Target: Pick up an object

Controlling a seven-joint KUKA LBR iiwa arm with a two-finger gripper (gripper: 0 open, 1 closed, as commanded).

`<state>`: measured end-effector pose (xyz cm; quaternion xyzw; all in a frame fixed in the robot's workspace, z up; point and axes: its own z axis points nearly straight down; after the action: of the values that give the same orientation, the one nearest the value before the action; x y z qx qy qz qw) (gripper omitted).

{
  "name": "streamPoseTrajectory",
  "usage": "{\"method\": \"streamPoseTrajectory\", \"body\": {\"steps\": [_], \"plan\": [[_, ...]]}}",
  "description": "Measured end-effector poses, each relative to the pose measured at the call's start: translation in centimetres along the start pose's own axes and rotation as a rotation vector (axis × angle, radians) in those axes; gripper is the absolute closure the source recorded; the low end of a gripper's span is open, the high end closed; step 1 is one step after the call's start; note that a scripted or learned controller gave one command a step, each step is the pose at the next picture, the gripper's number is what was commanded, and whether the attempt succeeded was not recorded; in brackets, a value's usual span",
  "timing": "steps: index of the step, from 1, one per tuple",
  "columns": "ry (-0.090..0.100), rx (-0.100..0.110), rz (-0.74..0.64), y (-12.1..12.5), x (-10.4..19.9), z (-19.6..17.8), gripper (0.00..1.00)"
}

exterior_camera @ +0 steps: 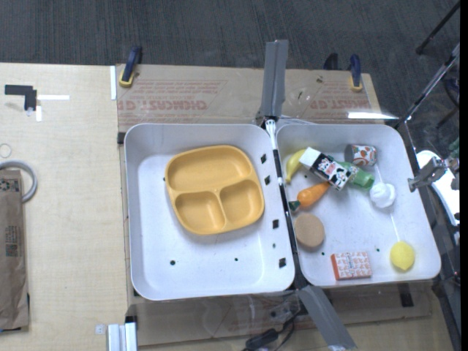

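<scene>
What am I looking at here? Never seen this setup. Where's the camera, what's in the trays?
One fixed camera looks down at a slant on a bench with two shallow white bins. The left bin holds a yellow divided plate. The right bin holds small items: a banana, a toy carrot, a cow-print carton, a small can, a round tan disc, a red box, a yellow lemon and a white piece. The robot arm reaches in from the right; its job is to pick up one object. Everything lies loose in the bins.
</scene>
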<state>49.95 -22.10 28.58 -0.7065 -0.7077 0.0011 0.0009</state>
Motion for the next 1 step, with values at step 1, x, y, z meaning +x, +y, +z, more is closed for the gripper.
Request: {"method": "streamPoseTrajectory", "body": {"steps": [1], "plan": [[0.007,0.002,-0.127,7.72,0.37,17.59,0.0]]}}
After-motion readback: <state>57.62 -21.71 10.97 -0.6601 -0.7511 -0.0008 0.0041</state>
